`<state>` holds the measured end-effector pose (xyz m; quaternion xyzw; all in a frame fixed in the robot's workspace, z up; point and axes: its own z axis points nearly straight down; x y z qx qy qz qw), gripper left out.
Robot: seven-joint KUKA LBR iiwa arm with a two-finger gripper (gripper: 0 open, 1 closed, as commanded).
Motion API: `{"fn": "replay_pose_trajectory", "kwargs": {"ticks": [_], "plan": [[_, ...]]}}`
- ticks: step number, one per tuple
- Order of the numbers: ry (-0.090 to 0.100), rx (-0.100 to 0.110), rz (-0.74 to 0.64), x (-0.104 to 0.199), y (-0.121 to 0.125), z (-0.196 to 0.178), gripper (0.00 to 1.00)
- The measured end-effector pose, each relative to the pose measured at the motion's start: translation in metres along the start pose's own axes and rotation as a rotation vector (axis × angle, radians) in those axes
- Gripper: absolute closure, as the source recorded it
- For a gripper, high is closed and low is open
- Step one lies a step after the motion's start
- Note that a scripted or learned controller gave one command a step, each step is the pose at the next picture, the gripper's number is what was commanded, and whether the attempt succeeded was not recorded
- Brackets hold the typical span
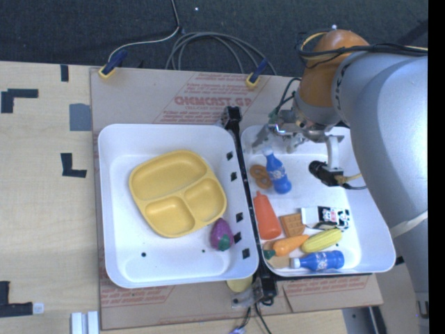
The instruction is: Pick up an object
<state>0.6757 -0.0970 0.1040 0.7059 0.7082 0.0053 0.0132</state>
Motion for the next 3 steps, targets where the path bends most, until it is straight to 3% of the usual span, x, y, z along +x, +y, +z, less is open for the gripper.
{"fn": "replay_pose_trajectory", "kwargs": {"ticks": [1,2,3], "plan": [[0.010,0.021,0.003,-0.012,-0.055,0.017,0.00],[0.009,0.024,0.000,0.001,-0.028,0.018,0.00],[0.011,0.022,0.000,-0.003,-0.033,0.018,0.00]]}}
